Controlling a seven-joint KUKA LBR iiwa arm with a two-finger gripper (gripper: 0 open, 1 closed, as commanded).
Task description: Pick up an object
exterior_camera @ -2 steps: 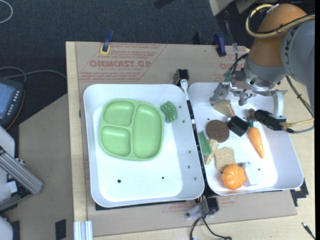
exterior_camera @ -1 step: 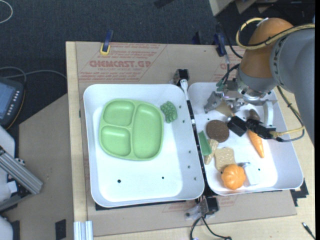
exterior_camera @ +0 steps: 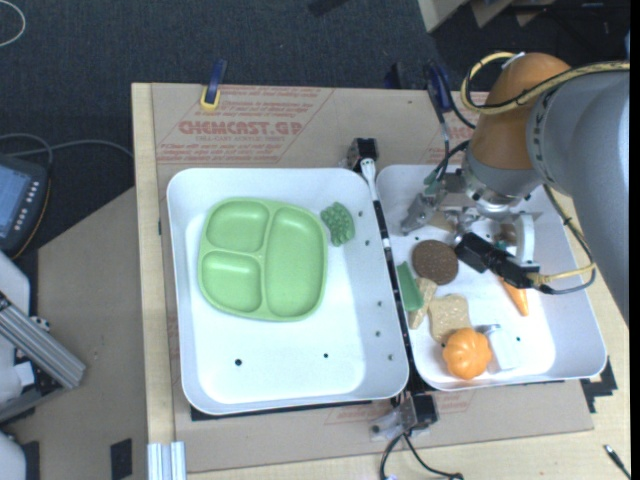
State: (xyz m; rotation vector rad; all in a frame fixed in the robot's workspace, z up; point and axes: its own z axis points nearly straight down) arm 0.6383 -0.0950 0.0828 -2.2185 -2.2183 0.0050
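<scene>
**Caller:** Where are you with the pick?

**Me:** Nothing is lifted that I can see. My gripper (exterior_camera: 478, 230) is down inside the right bin (exterior_camera: 570, 353), at its back half, and from this angle I cannot tell how it stands or whether anything is in it.

**Caller:** What is within reach?

**Me:** The brown round piece (exterior_camera: 435, 260) sits just beside my tool, on the side toward the other bin. The tan cracker (exterior_camera: 449, 315) lies beyond that, toward the front. The orange fruit (exterior_camera: 467, 354) is nearer the front rim, and the carrot (exterior_camera: 517, 296) is close under my wrist cabling.

**Caller:** And the left bin (exterior_camera: 200, 368)?

**Me:** Well away from me: the green divided plate (exterior_camera: 265, 258) and the green grapes (exterior_camera: 338, 223) rest there. In my judgement the grasp and the lift are both left to do.
</scene>
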